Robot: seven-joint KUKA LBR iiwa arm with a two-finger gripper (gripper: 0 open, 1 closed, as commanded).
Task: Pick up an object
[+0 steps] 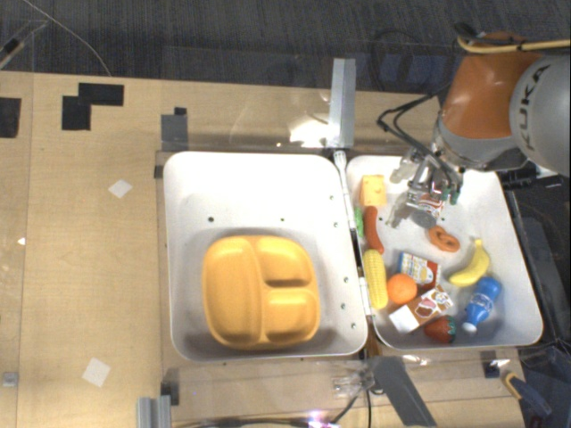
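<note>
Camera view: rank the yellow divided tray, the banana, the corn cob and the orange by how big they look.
Largest to smallest:
1. yellow divided tray, by far
2. corn cob and banana: similar length, too close to rank
3. orange

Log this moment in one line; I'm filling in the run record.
arm: over right bin | tool: above bare floor, near cheese wedge and sausage | grasp: none seen | left bin: yellow tray
</note>
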